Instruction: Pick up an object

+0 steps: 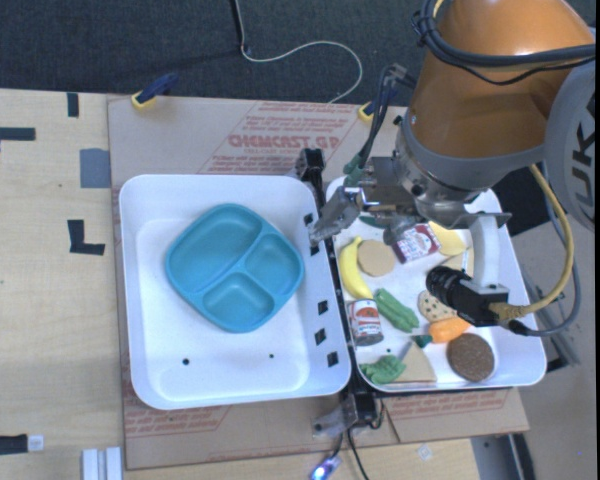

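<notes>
While hanging over the far left corner of the right bin [525,373], gripper [342,211] near the divider, finger state impossible to tell; banana [353,269] just below toward the near edge, long axis running far-to-near.

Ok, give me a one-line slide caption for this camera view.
KUKA arm's gripper over the right bin of toy food; blue divided plate in the left bin.
</notes>
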Tool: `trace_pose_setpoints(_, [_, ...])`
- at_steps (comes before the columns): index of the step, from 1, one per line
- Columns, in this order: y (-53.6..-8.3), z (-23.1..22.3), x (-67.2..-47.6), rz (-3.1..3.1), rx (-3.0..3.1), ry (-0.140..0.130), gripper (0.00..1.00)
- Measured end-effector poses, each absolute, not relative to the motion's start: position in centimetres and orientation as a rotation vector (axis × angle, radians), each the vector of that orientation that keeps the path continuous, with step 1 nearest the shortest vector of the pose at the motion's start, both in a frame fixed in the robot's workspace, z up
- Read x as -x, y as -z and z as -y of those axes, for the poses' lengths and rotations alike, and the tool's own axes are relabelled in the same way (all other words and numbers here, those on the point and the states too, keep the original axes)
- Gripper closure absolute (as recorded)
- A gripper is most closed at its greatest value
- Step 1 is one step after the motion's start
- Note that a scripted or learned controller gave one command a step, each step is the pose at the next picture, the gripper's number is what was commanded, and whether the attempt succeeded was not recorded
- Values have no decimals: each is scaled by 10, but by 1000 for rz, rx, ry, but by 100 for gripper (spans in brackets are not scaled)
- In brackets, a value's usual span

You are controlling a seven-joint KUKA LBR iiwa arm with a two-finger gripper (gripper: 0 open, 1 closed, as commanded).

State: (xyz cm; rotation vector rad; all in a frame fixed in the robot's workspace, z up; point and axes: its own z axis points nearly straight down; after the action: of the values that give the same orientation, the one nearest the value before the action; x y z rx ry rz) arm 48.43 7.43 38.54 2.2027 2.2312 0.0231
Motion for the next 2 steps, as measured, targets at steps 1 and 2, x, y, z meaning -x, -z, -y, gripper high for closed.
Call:
trace_pose_setpoints(1, [-395, -161, -483, -2235, -2210, -2, 0])
trace_pose_setpoints(2, [-405, -155, -483, -2227, -2217, 5, 100])
